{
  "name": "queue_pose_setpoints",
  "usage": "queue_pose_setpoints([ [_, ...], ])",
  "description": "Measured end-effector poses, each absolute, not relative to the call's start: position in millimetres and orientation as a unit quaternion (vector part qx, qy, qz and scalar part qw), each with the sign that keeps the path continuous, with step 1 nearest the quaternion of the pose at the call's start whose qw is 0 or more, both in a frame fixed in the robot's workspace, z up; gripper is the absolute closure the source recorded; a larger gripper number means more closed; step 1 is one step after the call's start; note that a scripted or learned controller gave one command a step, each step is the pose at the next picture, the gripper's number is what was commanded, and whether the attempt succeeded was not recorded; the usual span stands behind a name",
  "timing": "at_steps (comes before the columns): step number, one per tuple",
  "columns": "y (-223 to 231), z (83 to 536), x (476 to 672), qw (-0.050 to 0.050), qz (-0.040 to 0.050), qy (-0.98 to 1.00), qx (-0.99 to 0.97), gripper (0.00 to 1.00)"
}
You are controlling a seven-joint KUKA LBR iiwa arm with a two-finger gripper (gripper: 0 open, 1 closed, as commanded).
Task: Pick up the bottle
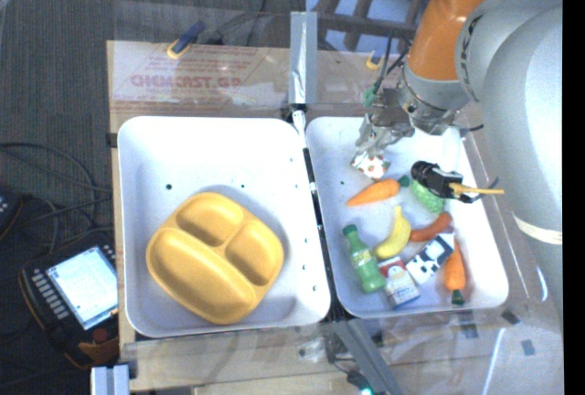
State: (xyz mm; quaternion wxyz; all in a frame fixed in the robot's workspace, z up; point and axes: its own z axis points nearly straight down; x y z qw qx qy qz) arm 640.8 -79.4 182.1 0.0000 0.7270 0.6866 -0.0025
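Glossy green plastic bottle; smooth matt white bins; shiny yellow plastic tray.

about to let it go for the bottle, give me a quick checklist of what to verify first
1. Bottle located: ok. The green bottle lies in the right bin, near its left wall.
2. Gripper over the bottle: not ok. The gripper hangs at the bin's far end, above a small white toy.
3. Gripper free of any load: cannot tell.
4. Room around the bottle: not ok. The banana and a small jar lie close on its right.
5. Path to the bottle: not ok. A carrot lies between gripper and bottle.
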Motion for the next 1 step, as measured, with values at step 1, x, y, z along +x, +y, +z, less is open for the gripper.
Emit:
queue_pose_setpoints([
  [1, -59.3, 237.9, 668.3, 0.000, -0.0030, 0.638, 0.770, 1.00],
])
